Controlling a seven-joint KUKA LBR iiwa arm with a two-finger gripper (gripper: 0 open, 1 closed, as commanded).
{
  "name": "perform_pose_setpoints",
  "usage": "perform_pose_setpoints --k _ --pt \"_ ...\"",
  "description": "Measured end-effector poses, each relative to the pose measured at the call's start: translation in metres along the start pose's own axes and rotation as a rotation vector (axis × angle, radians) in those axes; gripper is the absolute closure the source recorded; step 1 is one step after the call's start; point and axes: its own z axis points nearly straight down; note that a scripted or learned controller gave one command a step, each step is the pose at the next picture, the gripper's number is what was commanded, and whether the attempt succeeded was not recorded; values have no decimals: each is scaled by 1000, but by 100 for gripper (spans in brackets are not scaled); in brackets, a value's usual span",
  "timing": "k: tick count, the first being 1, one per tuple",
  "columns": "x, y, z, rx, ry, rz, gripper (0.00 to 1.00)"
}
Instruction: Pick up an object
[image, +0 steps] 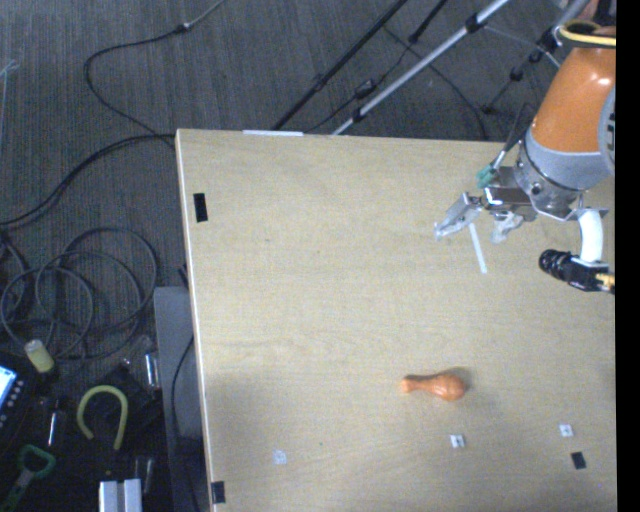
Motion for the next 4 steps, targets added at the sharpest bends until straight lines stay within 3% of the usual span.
perform_pose_setpoints --k 1,2,3,4 --pt "-32 47 76 0 -6 -54 0" --pt "-69 54 166 -1 -5 -312 0" --pt "-12 55 165 -2 -3 -531 0" --pt "-11 55 156 -6 -1 -530 100"
